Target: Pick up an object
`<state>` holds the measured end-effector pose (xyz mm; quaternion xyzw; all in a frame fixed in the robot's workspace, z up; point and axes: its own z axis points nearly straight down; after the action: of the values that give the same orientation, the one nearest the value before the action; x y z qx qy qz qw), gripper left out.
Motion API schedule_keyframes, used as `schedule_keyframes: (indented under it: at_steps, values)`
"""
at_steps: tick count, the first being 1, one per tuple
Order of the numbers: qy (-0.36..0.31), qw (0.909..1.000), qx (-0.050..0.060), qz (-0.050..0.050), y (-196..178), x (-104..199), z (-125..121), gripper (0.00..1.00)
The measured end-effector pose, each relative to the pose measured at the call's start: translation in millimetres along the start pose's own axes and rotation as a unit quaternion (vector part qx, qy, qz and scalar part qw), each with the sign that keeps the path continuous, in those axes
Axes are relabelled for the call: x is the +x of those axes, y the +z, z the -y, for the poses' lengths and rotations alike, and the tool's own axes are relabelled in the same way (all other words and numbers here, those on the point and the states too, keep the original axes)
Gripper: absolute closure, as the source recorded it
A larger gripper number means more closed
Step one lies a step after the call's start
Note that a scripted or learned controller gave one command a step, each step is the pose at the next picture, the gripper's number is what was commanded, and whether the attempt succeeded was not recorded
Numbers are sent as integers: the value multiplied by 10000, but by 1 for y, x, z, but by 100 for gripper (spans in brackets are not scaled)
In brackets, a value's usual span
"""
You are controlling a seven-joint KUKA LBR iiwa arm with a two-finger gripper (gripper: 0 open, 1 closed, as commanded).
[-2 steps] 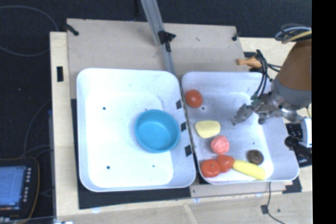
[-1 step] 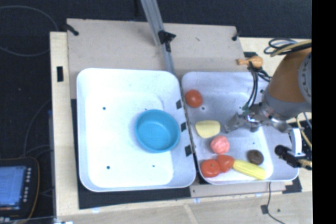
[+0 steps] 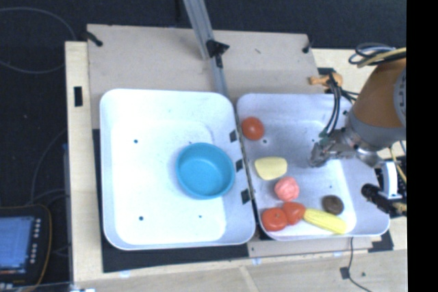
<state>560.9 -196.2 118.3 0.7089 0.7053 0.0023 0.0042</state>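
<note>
On the desk's left bin (image 3: 123, 167) sits a blue bowl (image 3: 204, 170). Right bin (image 3: 301, 109): red ball (image 3: 252, 128), yellow block (image 3: 271, 167), pink lump (image 3: 287, 188), tomato (image 3: 275, 218), banana (image 3: 325, 221), brown ball (image 3: 332, 204). Tool (image 3: 320, 154) hovers over bare floor; grip width unclear. Approach step, seemingly; next, descend onto one object.

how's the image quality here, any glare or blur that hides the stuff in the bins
Camera view: even, flat lighting, with both white bins bright and slightly washed out; overall soft focus, so the small brown object lacks detail; the end effector is blurred and dark against the right bin, its shape hard to read; the blue bowl and orange ball stay distinct, casting only faint shadows.
</note>
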Motion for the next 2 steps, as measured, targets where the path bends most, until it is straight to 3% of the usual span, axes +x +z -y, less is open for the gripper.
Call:
schedule_keyframes:
  at_steps: [2]
  values:
    - [-57,10000,8,-11,-119,-7,2,100]
